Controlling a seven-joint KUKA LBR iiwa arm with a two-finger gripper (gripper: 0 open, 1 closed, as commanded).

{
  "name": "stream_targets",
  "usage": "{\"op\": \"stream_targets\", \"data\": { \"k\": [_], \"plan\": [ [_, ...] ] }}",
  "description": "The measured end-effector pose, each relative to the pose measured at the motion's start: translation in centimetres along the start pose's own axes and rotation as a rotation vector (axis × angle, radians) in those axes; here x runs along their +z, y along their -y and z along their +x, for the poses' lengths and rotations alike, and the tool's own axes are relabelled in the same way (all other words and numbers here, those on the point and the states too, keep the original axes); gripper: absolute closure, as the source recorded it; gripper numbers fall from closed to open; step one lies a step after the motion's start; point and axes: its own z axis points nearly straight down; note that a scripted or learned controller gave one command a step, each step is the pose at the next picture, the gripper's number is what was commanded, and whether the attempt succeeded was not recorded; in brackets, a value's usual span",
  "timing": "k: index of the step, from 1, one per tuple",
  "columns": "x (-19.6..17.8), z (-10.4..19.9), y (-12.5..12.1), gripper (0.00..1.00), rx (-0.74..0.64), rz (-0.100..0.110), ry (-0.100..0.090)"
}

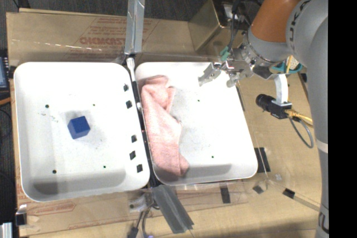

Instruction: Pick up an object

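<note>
The arm (290, 14) comes in from three o'clock and hangs over the upper right rim of the right bin (223, 136). The left bin (33, 120) sits just beside it, the two rims touching down the middle.

The biggest thing to take is the pink cloth (162, 125), lying crumpled along the right bin's nine o'clock wall, from near the top edge down to about seven o'clock. It looks soft, light and limp; it should sag and trail when lifted, so a pinch on a raised fold near its upper end seems the best hold.

The small blue block (79, 126) lies in the left bin, toward eight o'clock of its floor. It looks stiff and light, with flat faces that suit a squeeze across two opposite sides.

The gripper (221, 74) hovers at the right bin's one o'clock corner, fingers spread apart with nothing between them. The fingertips are small and blurred, and cables crowd the wrist.
</note>
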Motion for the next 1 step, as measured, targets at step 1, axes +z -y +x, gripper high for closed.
{"op": "stream_targets", "data": {
  "k": [1],
  "plan": [
    [12.15, 5.50, -1.71, 0.00, 0.010, 0.001, 0.001]
  ]
}}
